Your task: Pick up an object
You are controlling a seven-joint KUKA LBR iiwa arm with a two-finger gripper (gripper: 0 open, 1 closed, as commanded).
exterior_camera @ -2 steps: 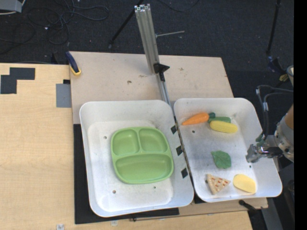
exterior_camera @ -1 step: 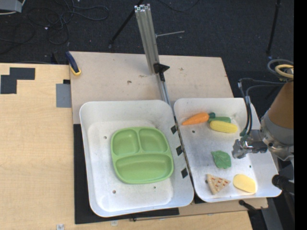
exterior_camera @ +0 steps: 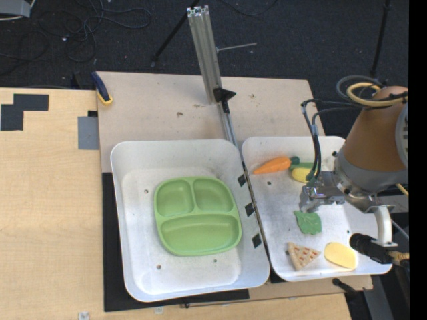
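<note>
The arm reaches in from the right and sets its tool [exterior_camera: 312, 200] low over the right bin [exterior_camera: 277, 259], directly above a small green piece [exterior_camera: 309, 222] that looks like a toy leaf or lettuce scrap with a crinkled edge. That placement suggests the green piece is the target: the tool sits at its upper edge, seemingly touching or just short of it. Whether the tool is released or clenched cannot be told here, since the metal parts at its tip blur together, and nothing is seen gripped in it.

The other candidates lie close around in the same bin. A toy carrot [exterior_camera: 272, 166], smooth orange and tapered, lies near the bin's upper left wall, with a rounded yellow toy [exterior_camera: 301, 173] just beside its thick end, partly behind the tool. Near the front wall sit a triangular pizza slice [exterior_camera: 302, 255] with a tan, speckled face and a flat, glossy yellow oval [exterior_camera: 341, 255], well apart from the green piece.

The left bin [exterior_camera: 127, 199] holds a green divided plate [exterior_camera: 197, 215] of smooth plastic with three compartments, lying flat. Both bins are shallow white plastic with rounded corners, resting on the pale counter [exterior_camera: 153, 105].
</note>
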